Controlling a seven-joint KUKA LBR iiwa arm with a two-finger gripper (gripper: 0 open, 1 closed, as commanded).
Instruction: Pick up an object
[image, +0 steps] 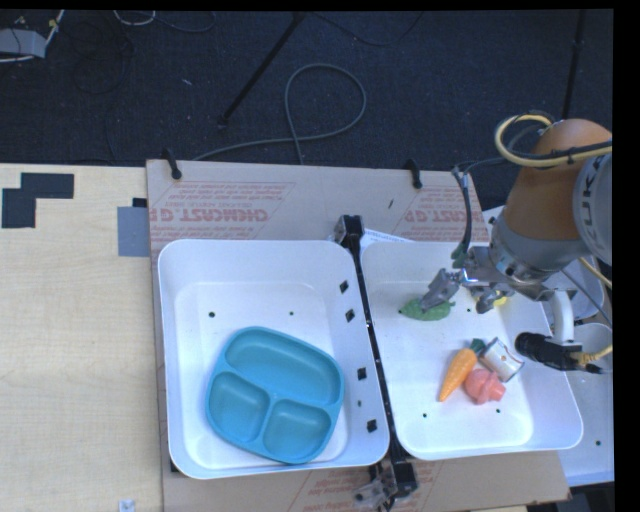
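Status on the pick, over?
Claw low in the right bin, at the green piece. Grasp unconfirmed. Carrot, pink piece lie apart. Nothing blocking.

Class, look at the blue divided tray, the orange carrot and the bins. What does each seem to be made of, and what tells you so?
Blue divided tray: probably moulded plastic, smooth, with a soft sheen and rounded compartment edges.
Orange carrot: likely a plastic or rubber toy, uniform colour, matte.
White bins: apparently thin formed plastic, semi-gloss, with rounded corners.
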